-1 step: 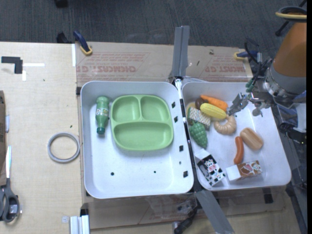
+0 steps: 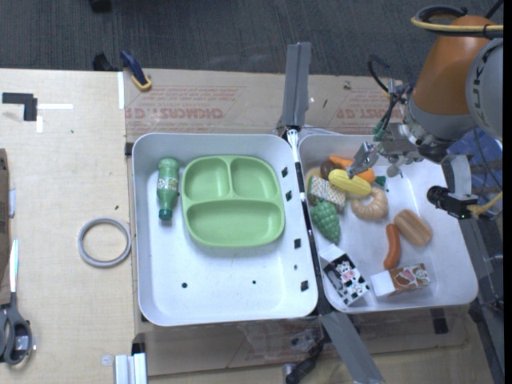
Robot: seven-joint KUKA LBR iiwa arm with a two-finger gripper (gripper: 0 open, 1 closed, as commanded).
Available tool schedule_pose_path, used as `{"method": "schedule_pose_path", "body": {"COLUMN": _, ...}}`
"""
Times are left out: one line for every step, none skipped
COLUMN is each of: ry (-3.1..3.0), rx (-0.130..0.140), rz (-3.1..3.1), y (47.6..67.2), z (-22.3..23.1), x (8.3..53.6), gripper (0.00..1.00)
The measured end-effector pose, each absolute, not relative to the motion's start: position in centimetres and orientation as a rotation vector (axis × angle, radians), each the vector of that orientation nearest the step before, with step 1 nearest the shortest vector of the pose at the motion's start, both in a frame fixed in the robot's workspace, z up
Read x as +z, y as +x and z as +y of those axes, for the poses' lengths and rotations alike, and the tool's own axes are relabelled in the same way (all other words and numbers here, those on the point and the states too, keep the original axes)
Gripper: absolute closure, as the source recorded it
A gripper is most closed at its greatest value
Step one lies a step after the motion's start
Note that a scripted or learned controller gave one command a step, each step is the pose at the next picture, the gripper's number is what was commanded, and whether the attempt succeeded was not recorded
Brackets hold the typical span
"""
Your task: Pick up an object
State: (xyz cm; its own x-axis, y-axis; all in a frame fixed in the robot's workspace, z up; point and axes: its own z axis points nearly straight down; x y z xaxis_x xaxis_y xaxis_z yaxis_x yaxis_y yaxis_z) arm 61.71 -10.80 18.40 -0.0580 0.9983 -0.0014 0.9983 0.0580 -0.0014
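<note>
My gripper (image 2: 364, 162) hangs low over the heap of toy food at the back of the right bin (image 2: 448, 294). Just under its tip lie a yellow corn cob (image 2: 350, 184) and an orange carrot (image 2: 339, 162). Around them sit a tan bagel (image 2: 370, 206), a waffle piece (image 2: 323, 190) and a green cone-shaped toy (image 2: 326, 219). Farther front are a bread roll (image 2: 413, 227), a red sausage (image 2: 391, 247), a cow-print carton (image 2: 346, 280) and a small red box (image 2: 406, 278). Nothing is visibly lifted.
The left bin (image 2: 160, 294) holds a green divided plate (image 2: 234, 200) and a green bottle (image 2: 166, 187). A tape ring (image 2: 104, 241) and scissors (image 2: 14, 331) lie on the bench to the left. A grey post (image 2: 298, 86) rises between the bins at the back.
</note>
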Motion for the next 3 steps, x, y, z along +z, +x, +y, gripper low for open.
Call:
{"method": "schedule_pose_path", "body": {"ry": 2.156, "rx": -0.003, "rz": 2.284, "y": 61.7, "z": -10.8, "x": 18.4, "gripper": 0.00}}
{"method": "schedule_pose_path", "body": {"ry": 2.191, "rx": 0.002, "rz": 2.243, "y": 65.5, "z": -12.3, "x": 10.6, "gripper": 0.00}}
{"method": "schedule_pose_path", "body": {"ry": 2.152, "rx": 0.008, "rz": 2.269, "y": 66.3, "z": -12.4, "x": 10.0, "gripper": 0.00}}
